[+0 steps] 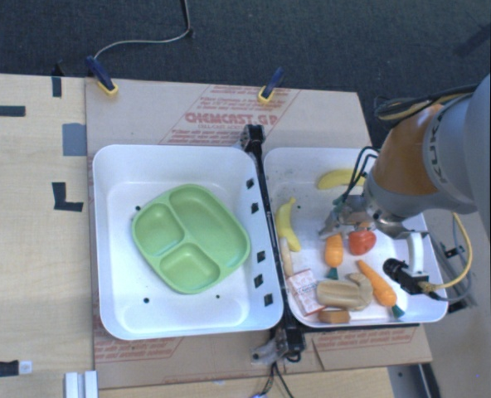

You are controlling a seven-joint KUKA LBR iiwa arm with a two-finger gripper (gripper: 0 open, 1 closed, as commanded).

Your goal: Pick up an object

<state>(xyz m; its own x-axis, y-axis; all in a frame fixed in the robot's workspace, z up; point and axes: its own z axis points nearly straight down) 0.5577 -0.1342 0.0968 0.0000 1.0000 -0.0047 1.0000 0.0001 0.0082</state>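
Observation:
My gripper [343,221] is low in the right bin [308,166], near its middle. A small orange carrot-like piece [334,250] lies just below it, and a red tomato [362,241] sits to its lower right. Nothing shows as held in it. A yellow banana [337,178] lies behind the gripper, partly hidden by the arm. A second yellow banana [287,223] lies near the bin's left wall. A long orange carrot [377,282] rests toward the front right.
At the front of the right bin lie a tan bread roll [345,293], a red and white packet [302,292] and a small brown sausage [334,315]. A green divided plate [191,237] sits in the left bin [113,222].

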